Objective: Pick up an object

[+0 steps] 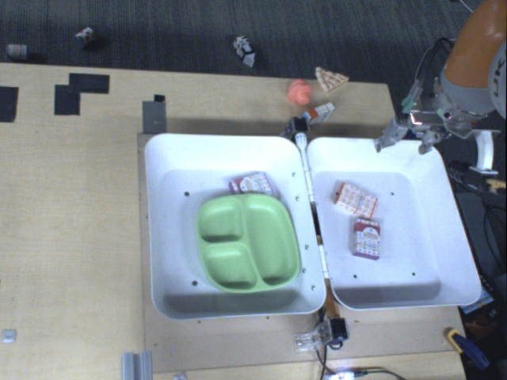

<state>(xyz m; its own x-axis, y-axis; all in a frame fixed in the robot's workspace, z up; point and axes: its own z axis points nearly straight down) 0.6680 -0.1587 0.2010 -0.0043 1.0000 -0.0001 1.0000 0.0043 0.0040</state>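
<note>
smooth plastic bins [162, 236], possibly matt green tray [247, 241]

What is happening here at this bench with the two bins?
A robot arm's gripper hovers over the far right corner of the right bin, holding nothing. Two small packets lie in that bin. The left bin holds a green divided plate with another packet beside it. Nothing is picked up yet.

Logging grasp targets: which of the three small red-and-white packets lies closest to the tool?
The upper packet in the right bin; the packet below it and the packet by the green tray lie farther from the tool.
</note>
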